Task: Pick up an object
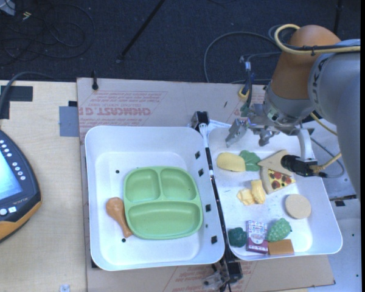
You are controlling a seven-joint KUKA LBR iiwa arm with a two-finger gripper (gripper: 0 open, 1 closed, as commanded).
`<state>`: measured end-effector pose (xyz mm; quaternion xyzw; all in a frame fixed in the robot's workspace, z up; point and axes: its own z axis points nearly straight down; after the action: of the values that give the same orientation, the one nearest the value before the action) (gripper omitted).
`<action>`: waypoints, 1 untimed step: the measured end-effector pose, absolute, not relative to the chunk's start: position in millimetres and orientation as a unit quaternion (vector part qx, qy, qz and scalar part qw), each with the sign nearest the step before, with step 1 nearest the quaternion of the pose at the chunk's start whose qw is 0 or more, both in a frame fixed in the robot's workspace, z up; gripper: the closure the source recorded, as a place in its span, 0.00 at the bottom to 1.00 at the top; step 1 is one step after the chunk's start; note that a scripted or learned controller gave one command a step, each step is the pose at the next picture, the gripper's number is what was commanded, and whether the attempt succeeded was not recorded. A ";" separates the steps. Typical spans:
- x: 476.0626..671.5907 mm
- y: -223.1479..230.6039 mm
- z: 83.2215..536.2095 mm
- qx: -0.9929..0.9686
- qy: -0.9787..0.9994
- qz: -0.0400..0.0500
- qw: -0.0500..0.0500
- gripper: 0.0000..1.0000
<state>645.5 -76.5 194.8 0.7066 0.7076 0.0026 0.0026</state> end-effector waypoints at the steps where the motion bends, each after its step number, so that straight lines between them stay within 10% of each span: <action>1: 627.0 -102.0 100.1 0.708 0.706 -0.004 -0.004 0.00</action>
<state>627.0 -102.0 100.1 0.7078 0.7063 -0.0037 -0.0042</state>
